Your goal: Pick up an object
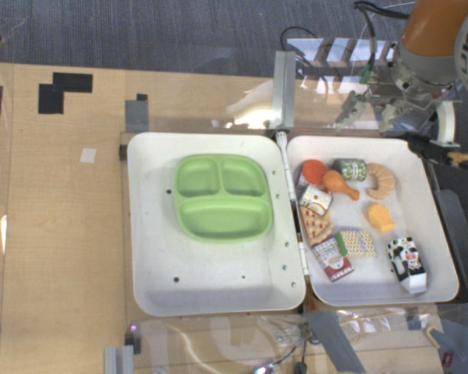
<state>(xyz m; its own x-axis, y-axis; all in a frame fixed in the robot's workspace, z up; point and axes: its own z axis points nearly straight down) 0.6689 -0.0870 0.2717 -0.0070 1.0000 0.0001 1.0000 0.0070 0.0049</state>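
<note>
Pincer (369, 109): at the upper right, above and behind the far rim of the right bin (437, 232), carried on the grey arm with its orange band (441, 14). Two thin fingers (348, 111) splay downward, apart, nothing between them. It stands clear of all bin contents.

Right bin, nearest the pincer first:
- Small dark can (349, 169) with green label, lying on its side at the far edge.
- Croissant (381, 180), just right of the can.
- Red round piece (314, 170), left of the can, touching the drumstick.
- Orange drumstick (340, 184), lying slantwise below the can.
- Small white carton (315, 200) with red print, against the left wall.
- Waffle (317, 225), directly below that carton.
- Yellow-orange wedge (381, 218), apart from the others, right of centre.
- Pale patterned packet (359, 244), beside the waffle.
- Red and white box (334, 259), near edge, tilted.
- Black-and-white cow-pattern carton (406, 263), lying in the near right corner.

Left bin (156, 279):
- Green divided plate (221, 197), three compartments, set in the far middle; well apart from the pincer.
</note>
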